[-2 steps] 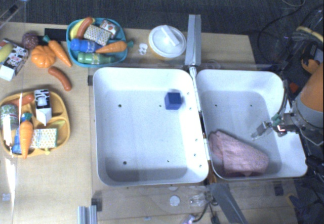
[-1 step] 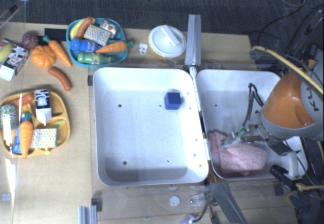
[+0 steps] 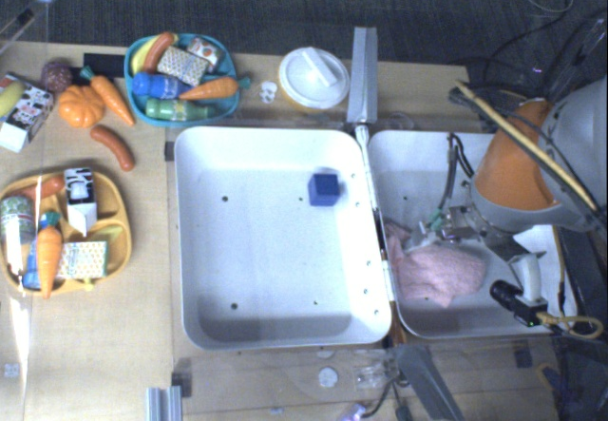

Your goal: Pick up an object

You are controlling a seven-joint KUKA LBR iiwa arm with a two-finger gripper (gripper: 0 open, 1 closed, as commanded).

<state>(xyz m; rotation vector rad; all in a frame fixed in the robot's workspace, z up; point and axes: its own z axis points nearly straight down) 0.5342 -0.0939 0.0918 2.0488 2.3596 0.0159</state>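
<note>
A small blue cube [image 3: 324, 188] lies in the left white bin [image 3: 204, 315], toward its upper right. A soft pink lump [image 3: 439, 275] rests in the right white bin [image 3: 418, 155], near its front left. My gripper [image 3: 446, 227] hangs low in the right bin, just above the pink lump's upper edge. The grey arm with its orange band [image 3: 513, 172] reaches in from the right and hides the bin's right half.
On the bench to the left sit a blue bowl [image 3: 142, 110] and a yellow plate [image 3: 119, 220], both full of toy food. A toy pumpkin [image 3: 78, 105], a carrot and a sausage [image 3: 112, 147] lie loose. A white lid [image 3: 313, 77] sits behind the bins. A metal divider [image 3: 361, 77] stands between the bins.
</note>
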